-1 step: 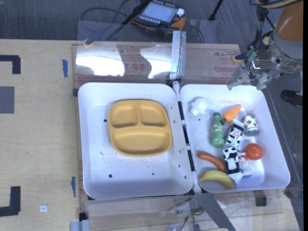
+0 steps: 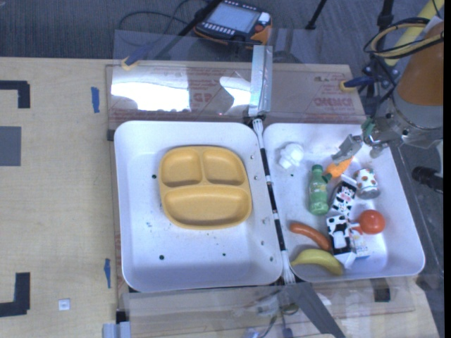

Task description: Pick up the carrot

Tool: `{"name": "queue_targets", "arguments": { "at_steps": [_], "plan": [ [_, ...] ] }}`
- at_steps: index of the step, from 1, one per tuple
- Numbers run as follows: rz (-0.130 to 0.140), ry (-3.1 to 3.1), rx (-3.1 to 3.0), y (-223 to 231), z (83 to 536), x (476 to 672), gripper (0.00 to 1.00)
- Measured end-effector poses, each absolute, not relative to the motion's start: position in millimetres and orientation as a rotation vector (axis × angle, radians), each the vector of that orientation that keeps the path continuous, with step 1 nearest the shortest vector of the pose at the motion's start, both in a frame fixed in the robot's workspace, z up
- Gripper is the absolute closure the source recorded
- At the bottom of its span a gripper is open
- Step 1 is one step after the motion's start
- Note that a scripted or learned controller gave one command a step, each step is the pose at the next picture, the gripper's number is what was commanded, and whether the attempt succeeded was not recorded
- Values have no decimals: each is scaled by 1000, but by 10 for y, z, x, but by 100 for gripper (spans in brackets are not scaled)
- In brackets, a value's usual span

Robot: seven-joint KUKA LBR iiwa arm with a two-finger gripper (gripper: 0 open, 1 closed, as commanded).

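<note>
The carrot (image 2: 340, 167) is a small orange piece lying in the right bin (image 2: 409, 248), near its back and to the right of a green bottle (image 2: 318, 187). My gripper (image 2: 360, 145) hangs over the back right part of that bin, just above and to the right of the carrot. Its lower tip ends right at the carrot's upper end. The view does not settle whether it touches the carrot.
Around the carrot lie a white crumpled item (image 2: 289, 155), a black-and-white patterned carton (image 2: 340, 220), a red-and-white spotted piece (image 2: 366, 182), a tomato (image 2: 372, 221), a red-orange sausage (image 2: 310, 234) and a banana (image 2: 318, 259). The left bin (image 2: 134, 245) holds a yellow divided plate (image 2: 204, 186).
</note>
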State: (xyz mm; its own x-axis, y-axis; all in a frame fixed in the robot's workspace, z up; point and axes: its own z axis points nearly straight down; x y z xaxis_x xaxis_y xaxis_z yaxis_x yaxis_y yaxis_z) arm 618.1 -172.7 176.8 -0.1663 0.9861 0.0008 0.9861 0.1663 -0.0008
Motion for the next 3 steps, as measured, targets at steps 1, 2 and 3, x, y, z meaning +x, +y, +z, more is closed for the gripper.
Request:
{"name": "queue_targets", "arguments": {
  "at_steps": [1,2,3],
  "plan": [
    [-6,-2541,-1875,-1819,925,6512,0],
    [-10,-2547,-1881,-1825,1053,6536,100],
    [-3,-2551,-1840,-1078,2102,6308,100]
  ]
}}
